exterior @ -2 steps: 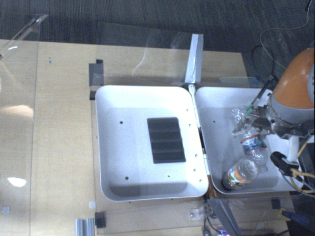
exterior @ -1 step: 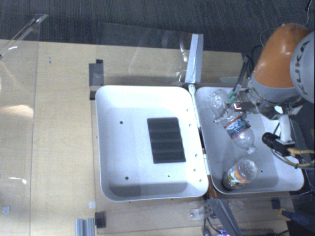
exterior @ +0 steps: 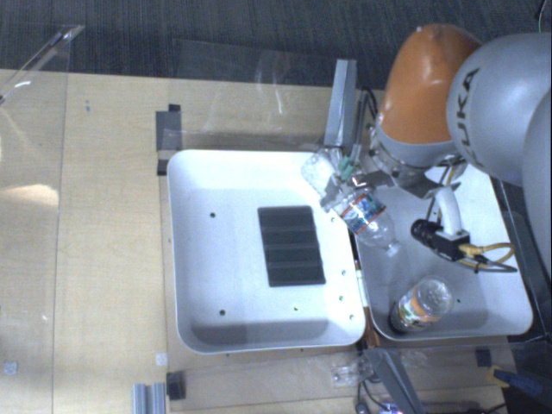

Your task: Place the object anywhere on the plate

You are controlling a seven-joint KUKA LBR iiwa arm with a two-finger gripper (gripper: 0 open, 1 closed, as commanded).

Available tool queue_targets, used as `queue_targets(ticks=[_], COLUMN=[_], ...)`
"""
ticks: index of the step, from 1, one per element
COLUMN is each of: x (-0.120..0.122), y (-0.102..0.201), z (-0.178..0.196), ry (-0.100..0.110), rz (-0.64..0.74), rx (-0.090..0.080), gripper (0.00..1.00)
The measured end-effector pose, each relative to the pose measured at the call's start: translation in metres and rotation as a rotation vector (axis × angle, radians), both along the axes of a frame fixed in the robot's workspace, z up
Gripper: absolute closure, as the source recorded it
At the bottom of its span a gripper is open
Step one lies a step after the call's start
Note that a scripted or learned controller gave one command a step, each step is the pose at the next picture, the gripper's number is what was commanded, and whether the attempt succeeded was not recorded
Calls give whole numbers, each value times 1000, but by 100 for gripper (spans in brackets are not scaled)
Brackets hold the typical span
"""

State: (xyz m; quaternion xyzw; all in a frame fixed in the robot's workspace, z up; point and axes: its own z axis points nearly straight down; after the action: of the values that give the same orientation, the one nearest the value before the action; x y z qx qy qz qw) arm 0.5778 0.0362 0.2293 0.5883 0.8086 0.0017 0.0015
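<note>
A flat black ridged plate (exterior: 291,246) lies in the middle of the left white bin (exterior: 198,317). A clear plastic bottle (exterior: 369,218) with a blue and red label hangs tilted over the wall between the two bins, its cap end pointing down into the right bin. My gripper (exterior: 348,182) sits over the bottle's middle, shut on it, just right of the plate's far right corner. The bottle's crumpled clear end (exterior: 316,171) sticks out over the left bin's far right corner.
A second bottle (exterior: 421,304) with a green and orange label lies at the front of the right bin (exterior: 509,309). A grey upright post (exterior: 341,102) stands behind the bins. The arm's large body covers the right bin's far side.
</note>
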Motion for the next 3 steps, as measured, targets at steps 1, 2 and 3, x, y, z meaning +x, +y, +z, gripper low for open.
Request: queue_targets(ticks=[1, 2, 3], x=[64, 92, 63], y=[41, 96, 30], z=[-8, 37, 44], ry=[-3, -4, -4], rz=[290, 495, 708], rx=[-1, -2, -4], gripper=[100, 100, 100])
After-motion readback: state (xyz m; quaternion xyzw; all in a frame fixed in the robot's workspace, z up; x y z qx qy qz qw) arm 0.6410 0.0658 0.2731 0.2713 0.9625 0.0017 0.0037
